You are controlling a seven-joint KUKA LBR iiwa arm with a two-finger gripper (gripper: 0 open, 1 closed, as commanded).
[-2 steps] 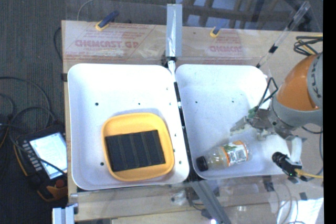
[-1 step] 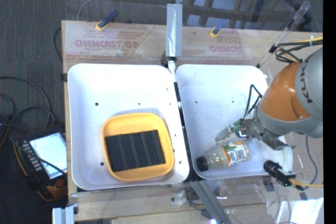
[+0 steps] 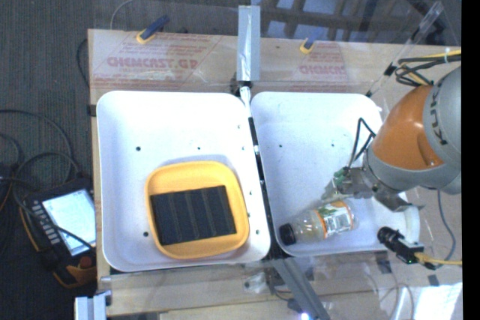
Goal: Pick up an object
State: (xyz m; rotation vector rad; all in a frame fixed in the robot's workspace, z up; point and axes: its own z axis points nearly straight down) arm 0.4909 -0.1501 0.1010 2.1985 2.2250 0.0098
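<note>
Found clear plastic bottle [image 3: 321,222] lying on its side in right bin [image 3: 300,110], close to the front wall, black cap [image 3: 286,234] pointing toward the divider between the bins. Noted orange label around the bottle's middle. Logged gripper [image 3: 346,182] low over the same bin, just beside and behind the bottle's base end, at the end of the arm [image 3: 409,146]; could not tell whether open or closed, and saw nothing held in it. Judged bottle light, probably near empty, with thin walls likely to flex under squeeze; smooth and round, so liable to roll or slip sideways against the bin floor. Judged the best hold to be across the labelled mid-body, square to the long axis, where the label offers some friction; ruled out the cap end as too narrow. Recorded yellow tray [image 3: 161,183] with dark ribbed insert in left bin [image 3: 127,124], well apart from the gripper.
</note>
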